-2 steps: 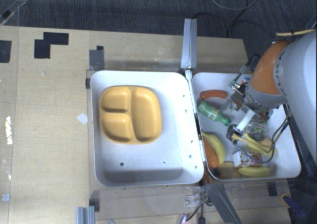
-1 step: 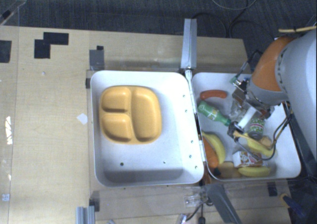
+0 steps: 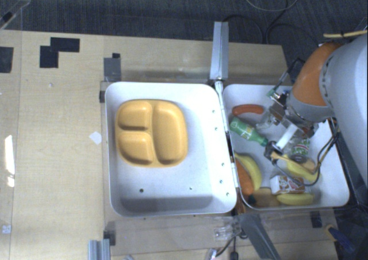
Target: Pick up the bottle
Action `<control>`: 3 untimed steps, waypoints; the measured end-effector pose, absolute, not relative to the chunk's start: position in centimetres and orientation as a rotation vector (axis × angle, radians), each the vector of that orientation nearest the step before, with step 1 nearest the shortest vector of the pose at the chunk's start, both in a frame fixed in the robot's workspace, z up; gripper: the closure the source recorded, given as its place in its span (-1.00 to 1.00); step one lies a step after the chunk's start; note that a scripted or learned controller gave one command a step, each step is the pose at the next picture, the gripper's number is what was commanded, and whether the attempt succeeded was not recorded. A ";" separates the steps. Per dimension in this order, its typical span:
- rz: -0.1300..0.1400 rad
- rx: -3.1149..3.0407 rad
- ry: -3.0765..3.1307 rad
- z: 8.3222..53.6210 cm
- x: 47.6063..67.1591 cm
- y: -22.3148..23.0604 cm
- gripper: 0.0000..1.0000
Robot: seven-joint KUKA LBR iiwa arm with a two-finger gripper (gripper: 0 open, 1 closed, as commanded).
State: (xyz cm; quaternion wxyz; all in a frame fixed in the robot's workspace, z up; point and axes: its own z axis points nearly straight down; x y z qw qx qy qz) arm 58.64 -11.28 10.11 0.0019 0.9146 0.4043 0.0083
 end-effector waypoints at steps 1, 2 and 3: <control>0.032 2.868 1.272 11.2 58.8 -11.2 1.00; 0.031 2.868 1.272 11.2 58.8 -11.2 -1.00; 0.011 3.031 0.817 8.8 60.0 -8.8 -1.00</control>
